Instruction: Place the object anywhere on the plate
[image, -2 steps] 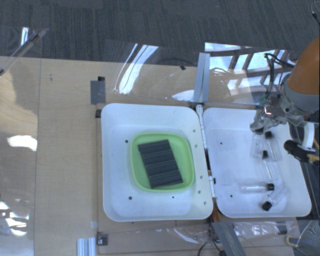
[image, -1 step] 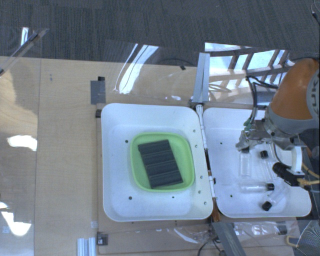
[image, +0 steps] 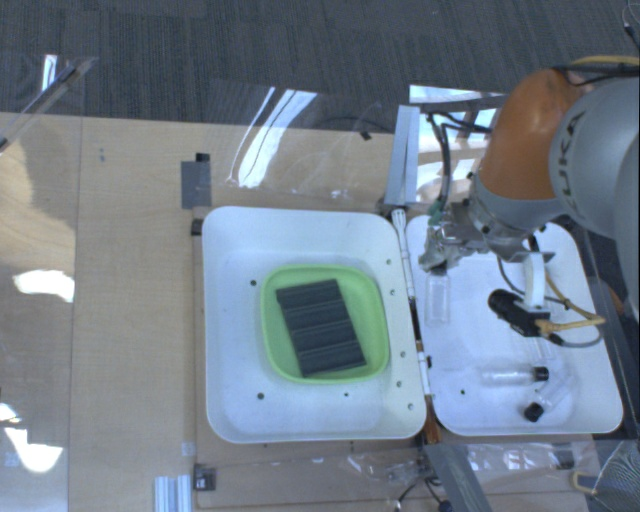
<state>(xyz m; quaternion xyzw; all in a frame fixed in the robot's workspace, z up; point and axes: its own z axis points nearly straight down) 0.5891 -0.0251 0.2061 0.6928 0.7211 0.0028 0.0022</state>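
Dark ridged object (image: 319, 327) lying flat on green plate (image: 273, 340), left bin (image: 225, 300). Gripper (image: 437, 262) above right bin (image: 580, 400), perhaps empty; finger state unclear. Risk: needless regrasp dragging object off.

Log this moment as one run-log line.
arm: over right bin | gripper: above right bin's left edge | dark ridged block: lying on green plate in left bin | right bin: clear tubes

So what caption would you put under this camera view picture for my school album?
Dark ridged block lying on the green plate in the left bin; grey arm over the right bin.
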